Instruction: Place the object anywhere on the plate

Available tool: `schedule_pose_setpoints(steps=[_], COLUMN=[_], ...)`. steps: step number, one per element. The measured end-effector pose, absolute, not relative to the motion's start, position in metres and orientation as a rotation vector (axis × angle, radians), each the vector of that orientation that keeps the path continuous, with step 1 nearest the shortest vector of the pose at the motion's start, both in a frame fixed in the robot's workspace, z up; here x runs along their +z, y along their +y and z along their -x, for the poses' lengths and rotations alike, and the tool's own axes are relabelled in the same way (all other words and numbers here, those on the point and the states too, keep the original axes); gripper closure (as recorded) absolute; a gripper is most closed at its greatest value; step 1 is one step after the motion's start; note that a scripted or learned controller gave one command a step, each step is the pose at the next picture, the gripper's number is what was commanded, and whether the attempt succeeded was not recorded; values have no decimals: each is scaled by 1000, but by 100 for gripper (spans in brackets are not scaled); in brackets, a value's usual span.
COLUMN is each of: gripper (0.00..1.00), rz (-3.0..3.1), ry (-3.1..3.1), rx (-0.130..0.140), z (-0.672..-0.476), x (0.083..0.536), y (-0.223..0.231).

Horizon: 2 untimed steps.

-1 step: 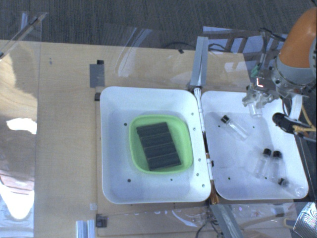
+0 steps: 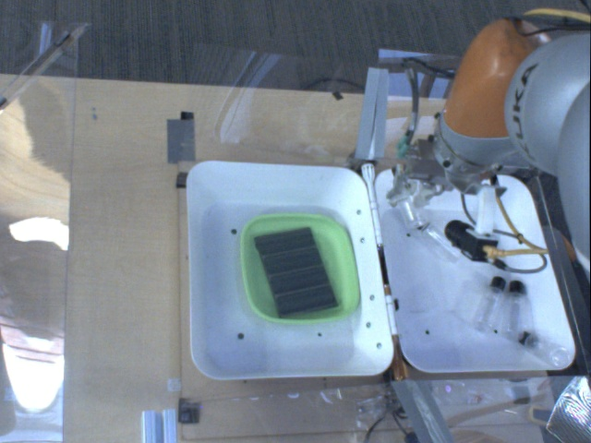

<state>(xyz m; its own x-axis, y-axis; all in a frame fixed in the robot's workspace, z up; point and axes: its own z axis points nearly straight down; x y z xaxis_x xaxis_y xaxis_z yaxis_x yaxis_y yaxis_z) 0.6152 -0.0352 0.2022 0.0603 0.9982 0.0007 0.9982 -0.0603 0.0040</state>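
The wooden counter (image 2: 111, 275) is carrying two shallow white bins side by side, and the grey arm (image 2: 517, 81) with its orange band is reaching in from the right edge, bending down over the far part of the right bin (image 2: 545, 330). The left bin (image 2: 208, 340) is holding the green plate (image 2: 251, 289), sitting roughly in its middle, and a dark ribbed slab (image 2: 295, 271) is already lying across that plate, tilted a little toward the bin's far left corner. The slab is looking stiff and flat, probably a light block of plastic or foam; the ridges should be giving some bite, and its long side edges seem the natural place to pinch it, since the flat top is offering nothing to close on. The wrist is hanging low with the claw (image 2: 411, 201) pointing down at the right bin's far left corner, close to the wall between the bins, with nothing visible in its grip; whether it is apart or together I cannot tell. Scattered nearer the right bin's near right corner are some clear vials (image 2: 499, 303) with dark caps.
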Motion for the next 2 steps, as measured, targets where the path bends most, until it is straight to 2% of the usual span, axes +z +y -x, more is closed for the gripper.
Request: schedule_pose_setpoints(steps=[1, 2], gripper=[100, 0], rz=[-2133, -2134], ry=[2305, 2304], rx=[3, 4], z=[-564, -564], x=[184, 184], y=[32, 31])
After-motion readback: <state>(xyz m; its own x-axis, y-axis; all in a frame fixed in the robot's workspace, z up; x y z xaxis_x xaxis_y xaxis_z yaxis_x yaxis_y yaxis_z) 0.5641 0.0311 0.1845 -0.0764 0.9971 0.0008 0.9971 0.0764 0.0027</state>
